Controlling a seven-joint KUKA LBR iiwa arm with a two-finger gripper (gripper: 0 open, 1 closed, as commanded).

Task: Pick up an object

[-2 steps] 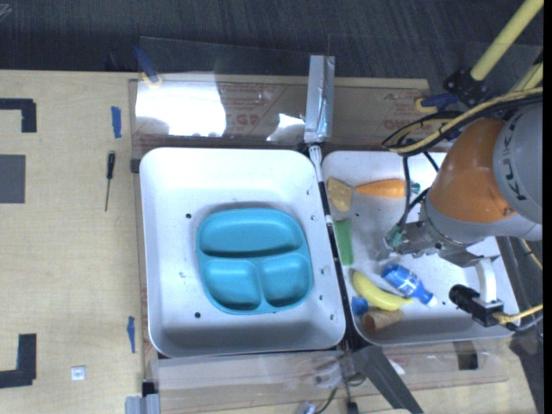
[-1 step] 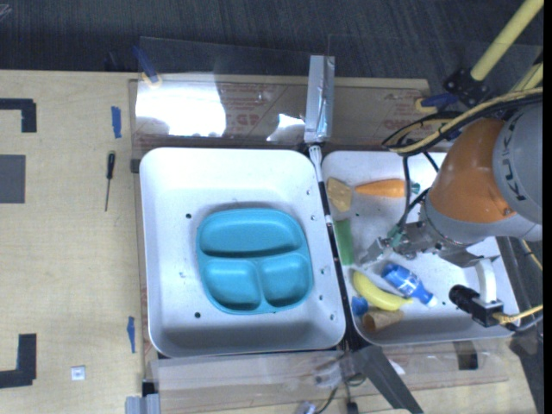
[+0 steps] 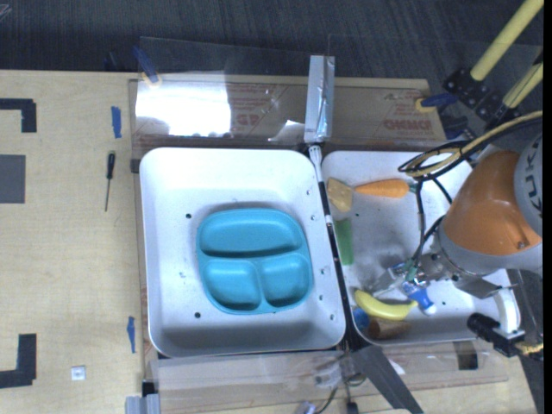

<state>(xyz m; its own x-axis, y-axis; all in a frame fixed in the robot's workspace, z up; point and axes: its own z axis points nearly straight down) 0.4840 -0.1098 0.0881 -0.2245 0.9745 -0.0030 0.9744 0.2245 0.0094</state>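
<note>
A blue divided tray [image 3: 254, 259] sits in the middle of the left white bin [image 3: 164, 197], its three compartments facing up. Behind both bins stands a clear plastic screen [image 3: 224, 102], glare bright on its left part, over the pale wooden bench [image 3: 65, 248]

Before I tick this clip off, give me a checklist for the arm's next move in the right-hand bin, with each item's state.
1. Gripper low inside the right white bin: ok.
2. Yellow plastic banana close beside the gripper: ok.
3. An object seen between the fingers: cannot tell, wires and blue parts clutter the tip.
4. Orange plastic carrot and green stick-shaped piece lying apart from the gripper: ok.
5. Blue three-compartment plastic tray sitting flat in the left white bin, away from the arm: ok.
</note>
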